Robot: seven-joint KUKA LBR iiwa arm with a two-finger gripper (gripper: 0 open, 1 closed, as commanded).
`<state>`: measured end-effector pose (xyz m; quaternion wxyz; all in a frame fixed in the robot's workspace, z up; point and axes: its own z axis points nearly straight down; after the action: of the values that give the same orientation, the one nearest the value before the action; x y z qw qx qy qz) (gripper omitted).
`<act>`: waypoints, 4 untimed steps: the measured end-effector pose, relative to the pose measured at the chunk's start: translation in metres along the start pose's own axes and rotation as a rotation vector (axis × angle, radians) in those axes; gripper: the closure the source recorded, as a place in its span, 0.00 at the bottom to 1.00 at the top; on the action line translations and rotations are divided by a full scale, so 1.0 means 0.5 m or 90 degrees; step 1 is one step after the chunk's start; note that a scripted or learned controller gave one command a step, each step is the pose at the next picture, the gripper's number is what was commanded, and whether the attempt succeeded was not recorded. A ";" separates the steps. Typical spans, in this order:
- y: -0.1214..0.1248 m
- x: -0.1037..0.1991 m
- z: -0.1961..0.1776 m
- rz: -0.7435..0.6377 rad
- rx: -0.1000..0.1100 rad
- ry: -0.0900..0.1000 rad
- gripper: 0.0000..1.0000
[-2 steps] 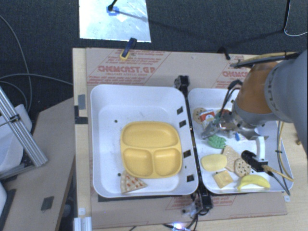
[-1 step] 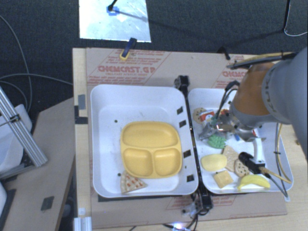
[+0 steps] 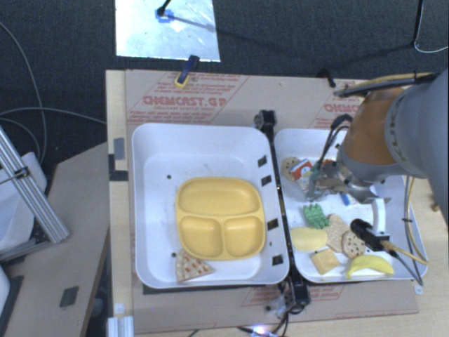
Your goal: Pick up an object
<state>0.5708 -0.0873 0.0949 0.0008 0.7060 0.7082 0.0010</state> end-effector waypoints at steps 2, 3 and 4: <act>0.203 -0.026 0.018 -0.002 -0.006 -0.002 0.00; 0.200 -0.025 -0.008 -0.004 -0.005 -0.001 1.00; 0.199 -0.025 -0.006 -0.005 -0.004 -0.001 0.00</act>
<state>0.6706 -0.0992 0.0983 0.0037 0.7029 0.7112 0.0029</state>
